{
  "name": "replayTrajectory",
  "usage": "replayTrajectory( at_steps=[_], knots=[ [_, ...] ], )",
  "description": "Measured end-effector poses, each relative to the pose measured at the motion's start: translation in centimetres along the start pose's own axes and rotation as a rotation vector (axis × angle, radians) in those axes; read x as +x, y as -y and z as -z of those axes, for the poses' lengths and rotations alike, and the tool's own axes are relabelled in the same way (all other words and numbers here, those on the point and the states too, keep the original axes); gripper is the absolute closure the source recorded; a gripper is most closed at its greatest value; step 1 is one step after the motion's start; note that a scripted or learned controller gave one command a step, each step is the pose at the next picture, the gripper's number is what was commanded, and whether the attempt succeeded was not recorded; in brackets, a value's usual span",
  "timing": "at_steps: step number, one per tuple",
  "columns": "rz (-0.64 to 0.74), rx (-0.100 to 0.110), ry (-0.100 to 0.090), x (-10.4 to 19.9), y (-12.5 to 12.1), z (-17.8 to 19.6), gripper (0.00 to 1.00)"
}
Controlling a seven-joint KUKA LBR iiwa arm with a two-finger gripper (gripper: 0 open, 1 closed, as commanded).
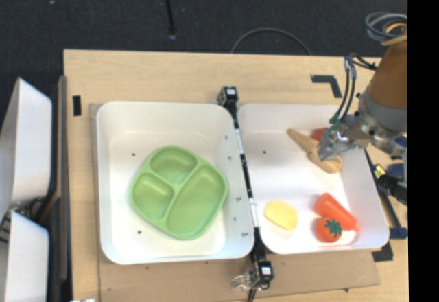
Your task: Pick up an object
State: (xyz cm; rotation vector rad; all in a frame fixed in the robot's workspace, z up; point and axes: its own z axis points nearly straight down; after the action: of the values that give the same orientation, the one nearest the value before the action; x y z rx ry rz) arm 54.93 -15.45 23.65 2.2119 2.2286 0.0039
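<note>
Right bin [274, 130]: end effector [329, 150] over tan obj [310, 145], contact unclear.

Single fixed camera above bench [206, 74], slanted downward, both bins [164, 115] in frame.

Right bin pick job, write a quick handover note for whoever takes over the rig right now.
Tool: low in the right bin, over the tan wooden piece; its grip state can't be read from this view.
Right bin also holds a yellow piece, an orange carrot and a red tomato near the front.
Left bin holds a green divided plate.
Done: nothing visibly lifted.
Left: secure one object and raise it.
</note>
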Motion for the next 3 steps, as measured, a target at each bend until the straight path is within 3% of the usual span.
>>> replayTrajectory(
  at_steps=[3],
  knots=[
    [0.0,0.001,0.0,15.3,-2.2,-1.0,1.0]
  ],
)
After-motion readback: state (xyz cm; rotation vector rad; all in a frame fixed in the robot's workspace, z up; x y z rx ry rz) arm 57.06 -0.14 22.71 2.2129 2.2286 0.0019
